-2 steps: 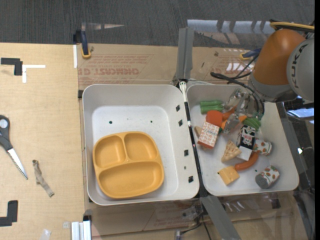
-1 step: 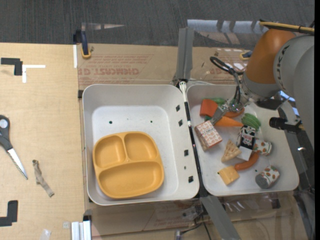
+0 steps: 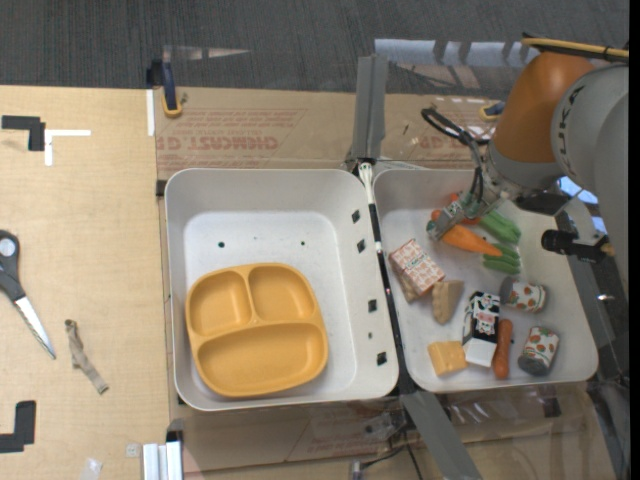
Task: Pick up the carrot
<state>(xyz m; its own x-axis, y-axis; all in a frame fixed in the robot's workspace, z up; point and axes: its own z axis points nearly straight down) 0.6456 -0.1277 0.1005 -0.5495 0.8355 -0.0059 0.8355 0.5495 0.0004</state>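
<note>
Carrot [image 3: 468,239] in the far half of the right bin [image 3: 580,373], lying flat, orange body pointing toward the divider between the 2 bins, green leaves [image 3: 500,226] toward the right wall. Gripper [image 3: 452,224] down at the carrot's left end, touching or just above it; spread or pressed together, cannot tell, since the wrist and cables cover it. No sign of the carrot lifted off the floor of the bin.

Tight room around the carrot: pink carton [image 3: 415,268] just beside it toward the near left, a second green piece [image 3: 503,261] right against its near side, small can [image 3: 523,295] near. Open white floor only along the far wall of the right bin and by the divider.

Nearer the front edge: tan wedge [image 3: 447,302], cow-print carton [image 3: 484,318], yellow block [image 3: 447,358], red-orange stick [image 3: 502,348], second can [image 3: 538,350], all packed close together.

Left bin [image 3: 168,268] holding 1 yellow plate [image 3: 257,328] with 3 compartments, pushed to the near side, bare floor beyond it. Scissors [image 3: 20,298] on the bench well to the left.
</note>
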